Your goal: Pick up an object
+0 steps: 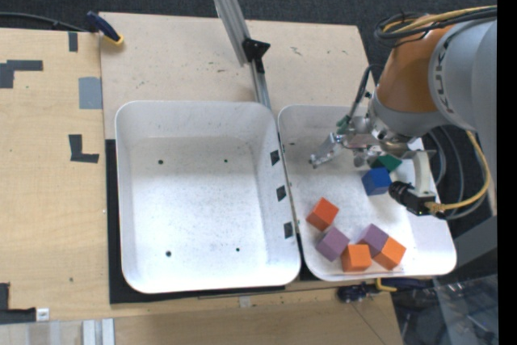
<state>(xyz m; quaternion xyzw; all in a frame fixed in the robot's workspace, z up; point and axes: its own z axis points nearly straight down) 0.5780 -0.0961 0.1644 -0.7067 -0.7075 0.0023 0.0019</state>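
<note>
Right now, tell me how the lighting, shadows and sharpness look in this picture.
Camera view: lighting is even and soft, no hard glare on the white bins; faint shadows sit under the cubes, such as the orange cube; the gripper looks slightly smeared and the image is mildly grainy overall; the floor at the top is dark.

Both white bins (202,113) look like smooth, speckled plastic; the bench (48,174) is pale matt wood; the blocks (323,214) appear matt.
</note>
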